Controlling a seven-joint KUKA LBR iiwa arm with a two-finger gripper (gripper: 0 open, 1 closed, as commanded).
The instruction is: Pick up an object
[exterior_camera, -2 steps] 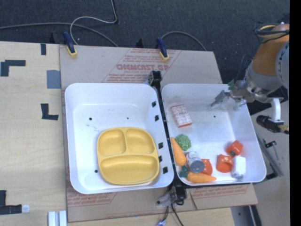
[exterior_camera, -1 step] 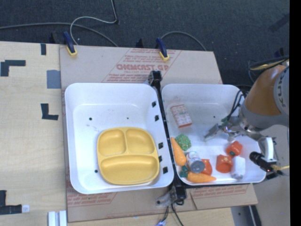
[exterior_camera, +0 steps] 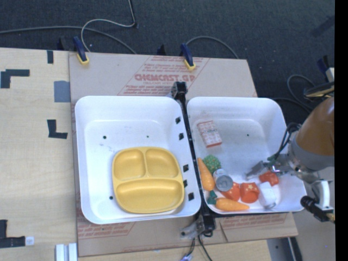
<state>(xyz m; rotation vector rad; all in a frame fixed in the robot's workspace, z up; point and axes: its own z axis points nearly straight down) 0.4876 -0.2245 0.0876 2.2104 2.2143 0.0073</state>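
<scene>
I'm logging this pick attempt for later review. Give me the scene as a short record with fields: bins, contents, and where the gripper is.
left bin: holds a yellow divided plate
right bin: toy food gathered along the near edge, small card lying apart nearer the far wall
toy food: two carrots, broccoli, tin can, red pieces, white item
gripper: low over the right bin's right side, above the red and white items
grasp: nothing seen between its fingers
</scene>
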